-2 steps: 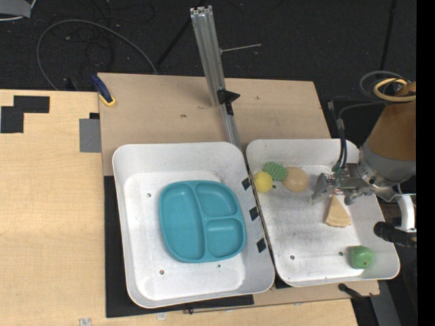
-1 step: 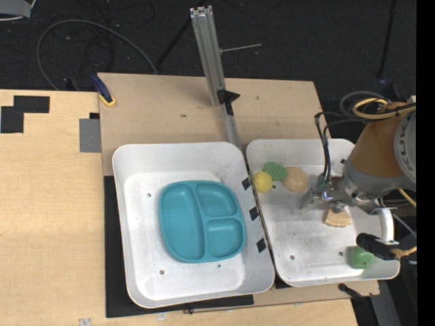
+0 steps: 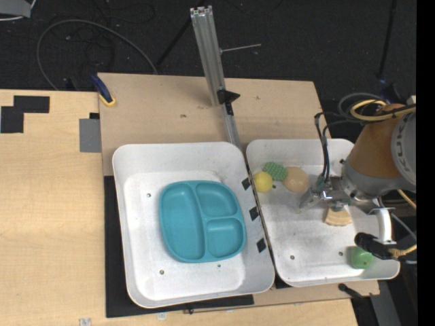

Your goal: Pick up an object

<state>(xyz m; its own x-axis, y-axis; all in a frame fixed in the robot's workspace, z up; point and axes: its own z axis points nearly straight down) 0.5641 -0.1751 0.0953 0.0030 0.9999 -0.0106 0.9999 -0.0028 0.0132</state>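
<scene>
My two-finger gripper [image 3: 314, 200] hangs low over the middle of the right shallow white bin [image 3: 306, 263], and from this slant I cannot tell how it is set or whether it touches anything (nothing is seen between its tips). Just beside it, toward the bin's far edge, lies a round tan ball-like object [image 3: 296, 180], with a small green ridged piece [image 3: 274, 170] touching its left side and a small yellow round fruit-like object [image 3: 262, 181] near the bin's left wall. These round things have no long axis that I can make out. A pale beige wedge [image 3: 337, 215] lies right of the gripper, partly under my wrist. A green knob-like object [image 3: 359, 257] sits at the bin's near right corner. The bin's near half is bare floor. In the left white bin [image 3: 136, 263] rests a teal plastic three-compartment tray [image 3: 201, 220], its long axis running from far edge to near edge.
</scene>
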